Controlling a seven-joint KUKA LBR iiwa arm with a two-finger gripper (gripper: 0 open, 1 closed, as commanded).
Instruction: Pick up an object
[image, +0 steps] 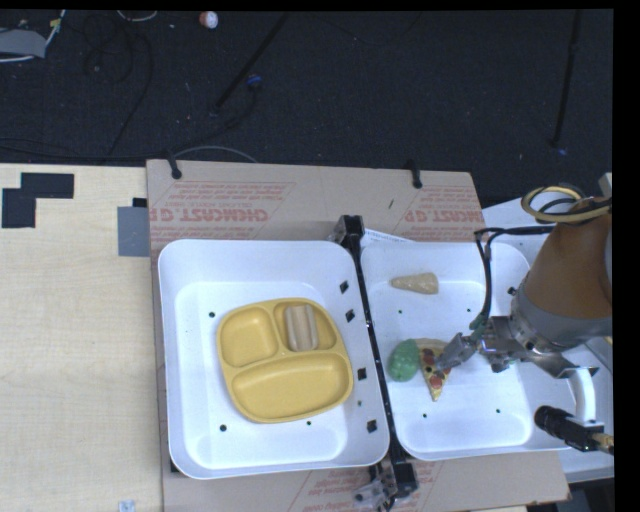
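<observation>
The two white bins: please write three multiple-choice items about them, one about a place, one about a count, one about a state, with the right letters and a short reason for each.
1. Where does the yellow tray lie?
A. in the left bin
B. in the right bin
C. on the cardboard behind the bins

2. How many compartments does the yellow tray have?
A. two
B. three
C. five

3. How does the gripper stand to the pizza slice toy?
A. it hangs far off, over the left bin
B. it is low in the right bin, just beside the slice
C. it holds the slice high above the bench

Answers:
1 A, the tray rests on the floor of the left bin.
2 B, two small compartments at the back and one large at the front.
3 B, the gripper is down in the right bin, next to the slice and the green ball.
</observation>
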